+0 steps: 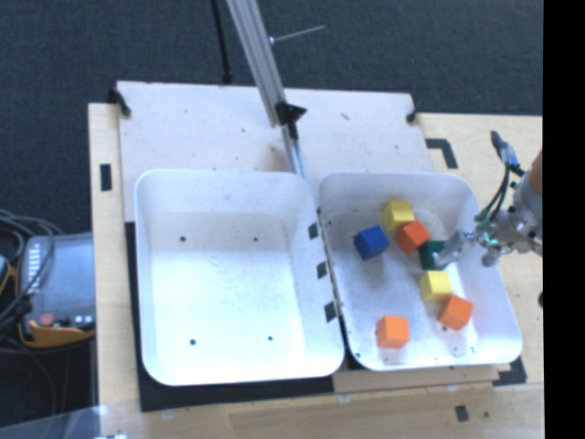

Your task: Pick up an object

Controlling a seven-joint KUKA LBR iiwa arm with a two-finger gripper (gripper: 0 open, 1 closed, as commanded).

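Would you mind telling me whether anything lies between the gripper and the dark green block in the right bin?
Nothing visible does. The gripper is already right at the dark green block, and the red block and yellow block sit to either side of it.

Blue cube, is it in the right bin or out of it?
In. The blue cube sits on the right bin's floor, near its left wall.
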